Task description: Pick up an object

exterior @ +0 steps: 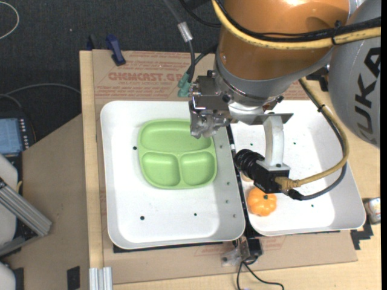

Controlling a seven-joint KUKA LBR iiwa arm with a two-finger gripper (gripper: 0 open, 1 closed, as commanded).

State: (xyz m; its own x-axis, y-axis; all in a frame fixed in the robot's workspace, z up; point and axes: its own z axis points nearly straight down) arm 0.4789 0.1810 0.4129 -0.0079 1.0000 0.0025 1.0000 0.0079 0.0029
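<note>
A light green divided plate (176,154) lies in the left white bin (121,180), towards its right side. My gripper (203,124) hangs low over the plate's far right corner, close to the wall between the two bins. In the right bin (320,162), near the front left corner, sits a small orange pumpkin-shaped object (262,203). The gripper is well to the left of it and farther back. The arm's big orange band (278,23) covers the back of the right bin.
A black hose fitting with a tan cable (261,173) hangs from the wrist just behind the orange object. The bins rest on a cardboard sheet (145,68). A blue clip (115,49) lies at its back left.
</note>
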